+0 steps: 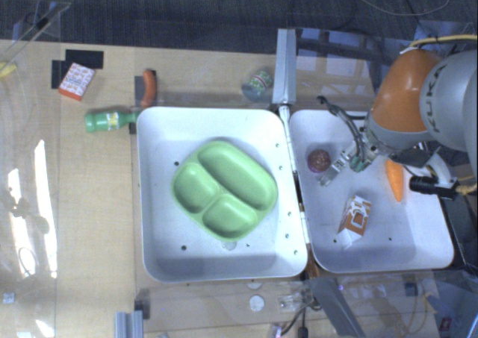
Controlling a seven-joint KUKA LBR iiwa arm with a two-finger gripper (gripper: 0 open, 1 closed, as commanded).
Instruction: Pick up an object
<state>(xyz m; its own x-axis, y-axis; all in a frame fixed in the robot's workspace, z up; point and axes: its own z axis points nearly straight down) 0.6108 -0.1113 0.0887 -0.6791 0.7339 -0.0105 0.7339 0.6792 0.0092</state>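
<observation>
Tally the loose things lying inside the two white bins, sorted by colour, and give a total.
Green: 1, the divided plate in the left bin
Dark red: 1, the small ball in the right bin
Orange: 1, the carrot-like piece
Brown and white: 1, the packet
Total: 4

Two white bins sit on the surface [82, 202]: the left bin [153, 247] and the right bin [418, 243]. The left one holds one green divided tray [224, 189]. The right one holds three things: one dark round ball [319, 158], one orange-and-white packet [355, 218], and one orange piece [394, 180], possibly a carrot.
</observation>
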